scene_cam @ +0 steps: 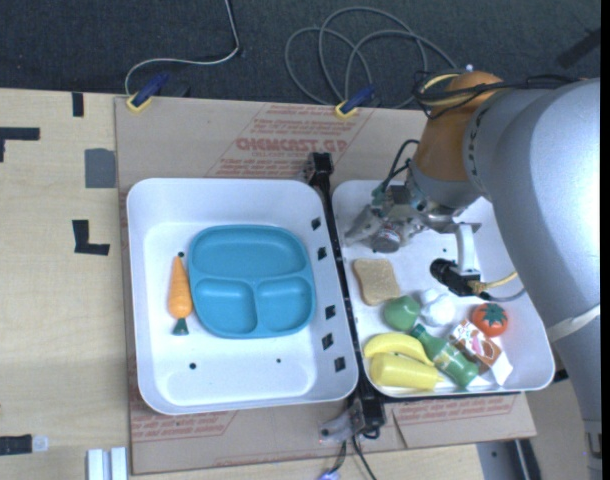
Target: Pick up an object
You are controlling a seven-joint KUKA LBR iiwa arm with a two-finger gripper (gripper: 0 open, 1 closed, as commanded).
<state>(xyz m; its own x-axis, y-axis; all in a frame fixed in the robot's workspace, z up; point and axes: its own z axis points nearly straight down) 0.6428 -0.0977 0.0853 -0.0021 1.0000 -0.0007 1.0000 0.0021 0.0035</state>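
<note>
So the table (45,268) is light wood with some black tape marks on it, and a sheet of cardboard (275,143) sits on top under both white bins, with dark carpet beyond the far edge and a few loose cables (360,43) looping around up there. Left bin (145,368) has a blue divided plate (252,280) in the middle and a toy carrot (179,290) lying just beside the plate's left edge. Right bin (533,363) is where all the pickable stuff is: a slice of toast (376,280) near the divider between the bins, a green pear-ish thing (402,314) next to it, a banana (397,345) and another yellow piece (403,372) toward the near edge, a green bottle (451,358), a red tomato (490,319) and a small packet (482,352) I can't really read. The arm (545,188) is huge in frame and covers the whole right side of that bin, so whatever's under it is hidden. It comes in from the right and bends down, orange band (447,143) above the wrist, with the claw (385,226) sitting low over the far left part of the right bin, just past the toast. It's a grey blur, so I honestly can't tell its state, and I see nothing in it.
</note>
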